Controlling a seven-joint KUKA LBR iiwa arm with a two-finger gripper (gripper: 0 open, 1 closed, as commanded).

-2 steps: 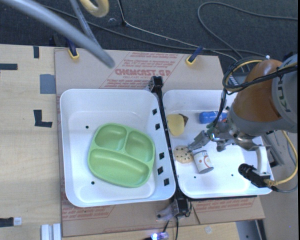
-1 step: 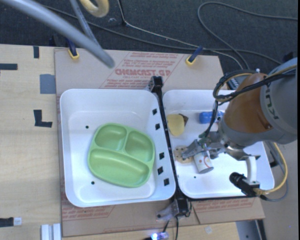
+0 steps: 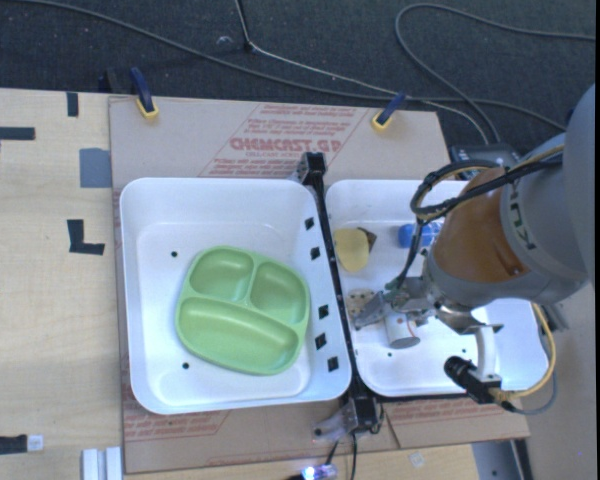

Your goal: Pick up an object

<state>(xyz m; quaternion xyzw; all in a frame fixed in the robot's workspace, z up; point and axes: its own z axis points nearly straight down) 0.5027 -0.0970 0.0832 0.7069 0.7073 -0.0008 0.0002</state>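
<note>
Yellow object (image 3: pixel 351 249) in right bin (image 3: pixel 380 368), green tray (image 3: pixel 245 308) in left bin (image 3: pixel 145 218), jaws (image 3: pixel 400 318) state unclear.

Robot lab (clamped board (image 3: pixel 280 138), cables (image 3: pixel 460 28)).

1. Red print on the brown cardboard sheet (image 3: pixel 280 138) under the bins, upside down and slanted; largest line looks like "CHEMCAST GP", not surely legible.
2. Smaller red lines around it, too blurred to read.
3. No other legible text.
</note>
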